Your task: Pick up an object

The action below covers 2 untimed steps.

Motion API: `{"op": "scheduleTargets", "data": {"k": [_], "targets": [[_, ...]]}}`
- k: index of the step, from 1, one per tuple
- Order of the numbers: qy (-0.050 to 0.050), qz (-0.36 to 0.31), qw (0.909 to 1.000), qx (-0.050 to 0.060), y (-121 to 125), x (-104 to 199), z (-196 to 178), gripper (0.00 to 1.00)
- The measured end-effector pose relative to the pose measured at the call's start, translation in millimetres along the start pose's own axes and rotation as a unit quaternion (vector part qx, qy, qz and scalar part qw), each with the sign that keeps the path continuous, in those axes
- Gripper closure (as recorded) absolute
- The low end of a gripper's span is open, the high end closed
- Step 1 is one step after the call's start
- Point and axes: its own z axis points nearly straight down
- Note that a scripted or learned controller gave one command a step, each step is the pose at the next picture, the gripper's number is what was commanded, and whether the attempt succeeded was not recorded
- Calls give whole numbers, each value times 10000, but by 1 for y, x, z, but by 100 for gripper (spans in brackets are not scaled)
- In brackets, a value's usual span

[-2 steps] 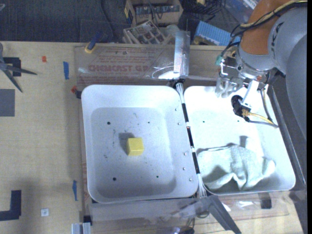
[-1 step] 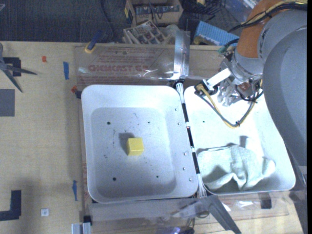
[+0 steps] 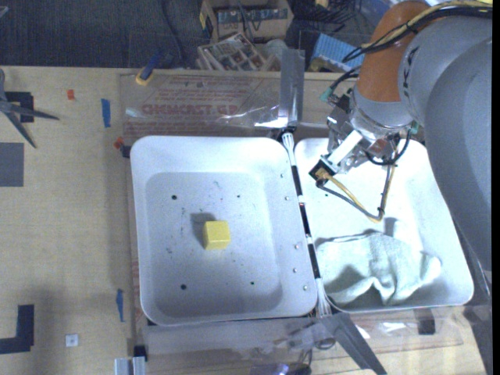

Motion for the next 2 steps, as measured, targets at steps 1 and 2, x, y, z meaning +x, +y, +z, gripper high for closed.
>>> {"op": "scheduleTargets", "data": {"k": [1, 2], "targets": [[3, -3742, 9274, -14, -33, 0, 0, 100], [9, -3716, 9284, -34, -31, -1, -11, 100]]}}
